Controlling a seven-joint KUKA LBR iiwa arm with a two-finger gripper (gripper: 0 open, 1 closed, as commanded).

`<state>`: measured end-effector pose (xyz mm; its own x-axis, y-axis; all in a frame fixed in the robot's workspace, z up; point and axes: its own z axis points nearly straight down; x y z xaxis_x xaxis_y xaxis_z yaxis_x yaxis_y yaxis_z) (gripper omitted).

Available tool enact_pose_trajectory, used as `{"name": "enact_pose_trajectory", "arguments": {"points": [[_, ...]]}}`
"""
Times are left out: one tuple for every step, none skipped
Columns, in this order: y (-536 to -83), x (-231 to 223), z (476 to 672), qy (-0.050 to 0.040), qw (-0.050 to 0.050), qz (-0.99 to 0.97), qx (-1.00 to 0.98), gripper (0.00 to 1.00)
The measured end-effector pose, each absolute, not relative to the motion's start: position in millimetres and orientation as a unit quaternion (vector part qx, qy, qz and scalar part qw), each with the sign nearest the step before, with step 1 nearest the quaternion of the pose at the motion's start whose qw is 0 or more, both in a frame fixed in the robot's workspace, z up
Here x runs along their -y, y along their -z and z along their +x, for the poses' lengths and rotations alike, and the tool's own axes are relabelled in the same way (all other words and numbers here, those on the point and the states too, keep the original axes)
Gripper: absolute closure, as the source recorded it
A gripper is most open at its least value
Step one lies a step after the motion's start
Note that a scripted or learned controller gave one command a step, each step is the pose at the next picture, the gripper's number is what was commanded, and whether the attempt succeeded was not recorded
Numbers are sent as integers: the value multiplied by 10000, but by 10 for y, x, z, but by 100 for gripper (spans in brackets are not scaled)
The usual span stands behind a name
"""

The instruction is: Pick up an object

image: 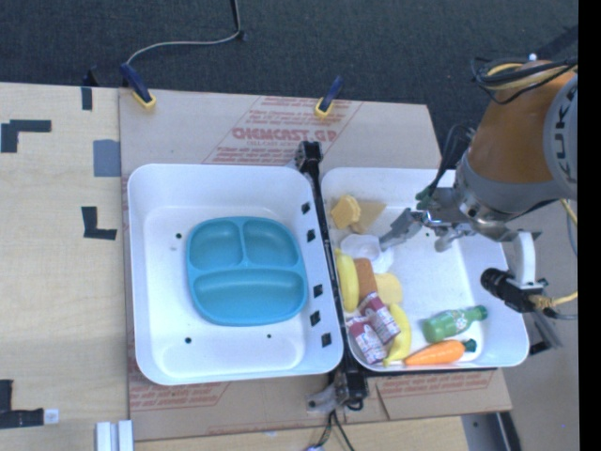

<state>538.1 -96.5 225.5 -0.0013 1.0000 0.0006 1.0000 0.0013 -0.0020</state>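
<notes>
My gripper (421, 236) hangs over the upper middle of the right bin (488, 280), its two grey fingers spread apart and nothing between them. The left finger (399, 228) points toward a small white object (361, 247) just beyond its tip. A yellow crumpled item (346, 211) lies at the bin's far left corner. Along the bin's left side lie a yellow banana-like piece (347, 282), an orange-brown item (365, 278) and a red and white packet (374, 329). A green bottle (453, 322) and a carrot (436, 352) rest near the front edge.
The left bin (150, 252) holds a blue divided plate (247, 269). A black divider (319, 252) runs between the bins. Both bins stand on cardboard (272, 134) held by yellow clamps. The arm's orange and grey body (521, 148) looms over the right bin's far right side.
</notes>
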Motion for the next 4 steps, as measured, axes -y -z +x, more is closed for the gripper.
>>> {"name": "enact_pose_trajectory", "arguments": {"points": [[-1000, 1000, 5163, 23, -76, -7091, 7051, 0], [-886, 1031, 4934, 7, -95, -7098, 7044, 0], [-966, 1006, 4927, 6, -55, -7088, 7054, 100], [-965, 1006, 4927, 6, -54, -7088, 7053, 0]]}}
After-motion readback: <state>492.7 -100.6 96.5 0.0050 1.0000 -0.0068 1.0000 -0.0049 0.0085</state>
